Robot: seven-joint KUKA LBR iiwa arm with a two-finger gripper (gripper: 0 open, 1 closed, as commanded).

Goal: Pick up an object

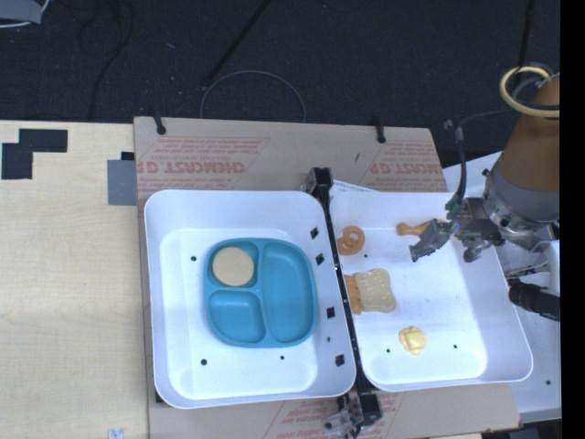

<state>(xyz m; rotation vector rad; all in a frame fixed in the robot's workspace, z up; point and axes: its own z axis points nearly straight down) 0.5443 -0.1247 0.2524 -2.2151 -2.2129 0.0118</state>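
My gripper (451, 245) hangs over the right side of the right bin (512, 355), its two dark fingers spread open with nothing between them. One fingertip (426, 245) is just below a small orange piece (410, 230) lying at the bin's back. An orange ring-shaped pretzel (350, 240) lies to the left near the divider. In front of it is a tan slice of bread (375, 292). A small yellow lump (412, 339) rests near the front of the bin.
The left bin (174, 245) holds a blue divided plate (279, 300) with a round tan cookie (232, 266) in its back-left compartment. A black clamp strip (334, 273) runs between the bins. Cardboard lies under both bins.
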